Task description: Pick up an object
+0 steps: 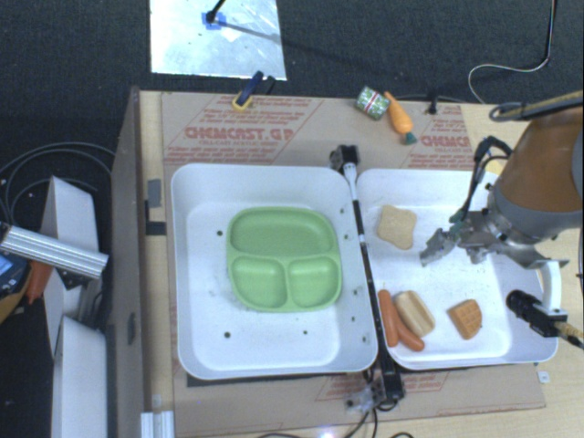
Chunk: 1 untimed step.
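In the right bin [493, 182] lie a pale bread slice [397, 226] near the divider, a hot dog in a bun [407, 316] at the front left, and an orange cracker [465, 318] at the front. My gripper [438, 245] hangs over the middle of this bin, just right of the bread slice and above the hot dog. Nothing is visible between its fingers. The arm's grey and orange body covers the bin's right side.
The left bin [196, 245] holds a green three-compartment plate [283, 258]. Behind the bins on the cardboard lie a small can [371, 101], a toy carrot [400, 117] and a yellow-and-blue clip [249, 91]. Cables and a white box sit left of the bench.
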Each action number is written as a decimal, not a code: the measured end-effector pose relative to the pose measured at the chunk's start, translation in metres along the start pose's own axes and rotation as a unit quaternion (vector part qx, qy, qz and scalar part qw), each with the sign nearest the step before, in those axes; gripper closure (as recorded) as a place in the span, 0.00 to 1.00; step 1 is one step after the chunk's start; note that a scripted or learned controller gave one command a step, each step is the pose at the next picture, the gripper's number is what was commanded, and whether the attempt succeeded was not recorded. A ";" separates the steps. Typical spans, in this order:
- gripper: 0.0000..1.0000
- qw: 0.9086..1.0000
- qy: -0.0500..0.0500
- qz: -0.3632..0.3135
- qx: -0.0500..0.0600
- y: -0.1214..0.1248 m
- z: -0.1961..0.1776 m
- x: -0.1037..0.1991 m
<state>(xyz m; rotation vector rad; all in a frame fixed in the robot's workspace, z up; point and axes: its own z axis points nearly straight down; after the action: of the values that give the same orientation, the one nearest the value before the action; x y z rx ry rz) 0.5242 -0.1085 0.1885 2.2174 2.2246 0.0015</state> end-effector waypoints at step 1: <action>0.00 1.000 -0.001 0.001 0.000 -0.034 0.104 -0.057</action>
<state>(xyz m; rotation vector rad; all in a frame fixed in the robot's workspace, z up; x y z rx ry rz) 0.4906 -0.1651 0.0844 2.2194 2.2210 0.0008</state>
